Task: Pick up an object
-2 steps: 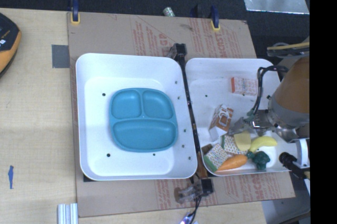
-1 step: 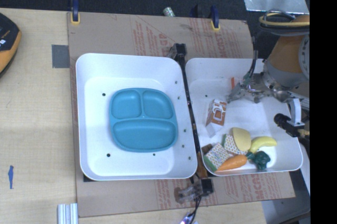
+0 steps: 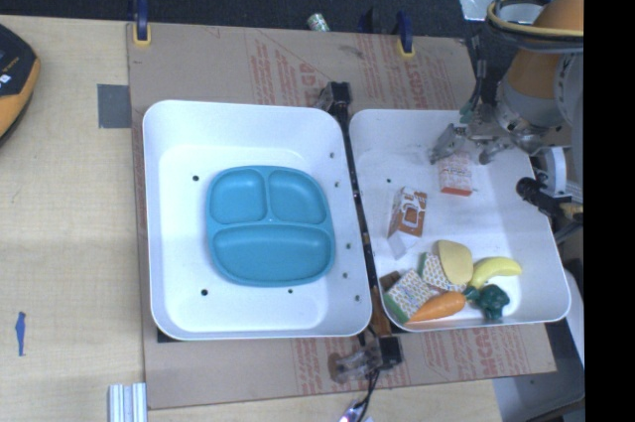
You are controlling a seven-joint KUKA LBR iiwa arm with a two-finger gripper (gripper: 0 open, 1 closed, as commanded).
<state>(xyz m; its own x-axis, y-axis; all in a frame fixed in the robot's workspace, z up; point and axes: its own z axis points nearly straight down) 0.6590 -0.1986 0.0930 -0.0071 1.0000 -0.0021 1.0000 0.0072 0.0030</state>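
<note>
The grey arm's gripper (image 3: 468,144) hangs, fingers spread open, over a small red-and-white packet (image 3: 456,179) near the right white bin's (image 3: 382,147) far edge. Toy food crowds its near edge.

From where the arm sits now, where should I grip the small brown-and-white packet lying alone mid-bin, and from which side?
Take the brown-and-white packet across its short width, coming straight down. It lies flat and apart from the toy food pile, so both long edges look free. The gripper is above the red-and-white packet, farther back.

Glossy white plastic bins (image 3: 169,127); smooth blue, seemingly plastic tray (image 3: 270,224); matt cardboard (image 3: 238,63)
</note>
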